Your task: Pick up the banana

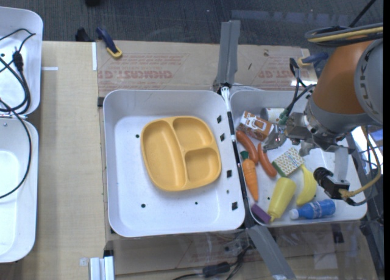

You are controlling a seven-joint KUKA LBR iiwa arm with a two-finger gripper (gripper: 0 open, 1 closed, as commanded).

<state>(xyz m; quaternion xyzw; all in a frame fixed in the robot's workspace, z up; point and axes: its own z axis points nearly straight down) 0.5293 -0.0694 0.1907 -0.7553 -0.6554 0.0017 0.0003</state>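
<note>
The yellow banana (306, 186) lies in the right bin (356, 212), near its front, between a yellow bottle (280, 196) and a black part of the arm's gear. My gripper (283, 136) hangs over the middle of the same bin, above and to the left of the banana. It sits close to a checkered packet (288, 161) and a brown box (257, 125). Nothing of the banana is at the gripper. The grey arm with its orange band (344, 81) covers the bin's back right part.
The right bin also holds a carrot (250, 178), two red sausages (265, 161), a blue and white bottle (314, 210) and a purple piece (260, 213). A yellow divided plate (181, 152) lies in the left bin (122, 212). Cables run at the right.
</note>
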